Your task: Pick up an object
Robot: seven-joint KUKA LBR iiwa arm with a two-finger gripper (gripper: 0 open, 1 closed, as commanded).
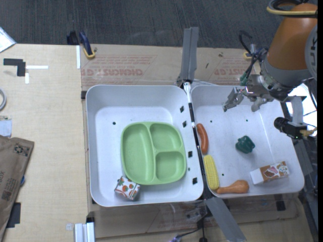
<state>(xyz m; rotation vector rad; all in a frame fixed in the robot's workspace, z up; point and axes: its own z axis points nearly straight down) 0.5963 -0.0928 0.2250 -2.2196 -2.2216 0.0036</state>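
Five small things lie in the right bin [282, 185]: one sausage [203, 137] by the divider [190, 116] between the bins, one corn cob [210, 171] just below it, one orange squash [234, 187] at the near wall, one green pepper [245, 144] further from the divider, and one carton [269, 173] beyond that. Two things sit across the divider in the left bin [101, 110]: one green sectioned plate [153, 153] and one small printed box [126, 189]. Over the right bin's far end, the pincer [245, 101] hangs released, its fingers spread with nothing between them, the arm [290, 44] slanting in across the tabletop [45, 110].

Blue clamp [87, 47] on cardboard sheet [136, 64]; brown paper bag [12, 170] far left.
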